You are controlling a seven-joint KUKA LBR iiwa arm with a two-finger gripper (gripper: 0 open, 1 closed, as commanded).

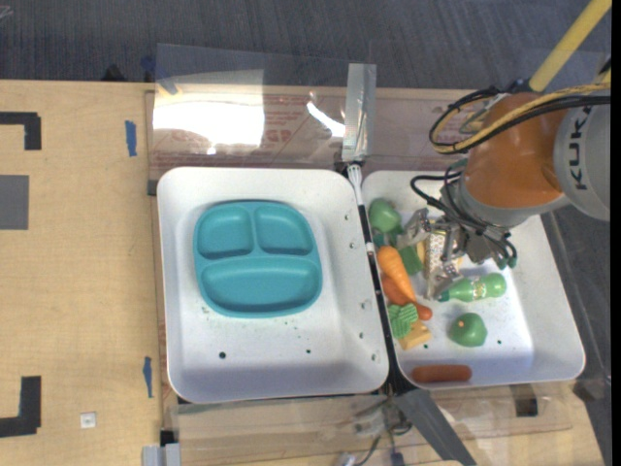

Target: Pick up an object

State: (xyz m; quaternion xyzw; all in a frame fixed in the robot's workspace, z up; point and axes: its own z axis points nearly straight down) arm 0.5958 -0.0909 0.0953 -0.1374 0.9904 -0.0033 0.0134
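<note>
My gripper (439, 260) hangs low inside the right bin (548, 343), under the orange wrist band. An orange carrot (394, 272) lies just to its left, and a green bottle-shaped toy (479, 286) lies just to its right. A rounded green toy (384, 216) sits at the bin's back left. Toward the front are a green pepper (469, 330), a small yellow and red piece (411, 324) and a red sausage (441, 374). Whether anything sits in the gripper is hidden by its own body.
The left bin (184, 357) holds a teal divided plate (258, 258). A clear plastic sheet and a metal divider (357, 115) stand behind the bins. Yellow and black cables (466, 119) loop over the arm at the back right.
</note>
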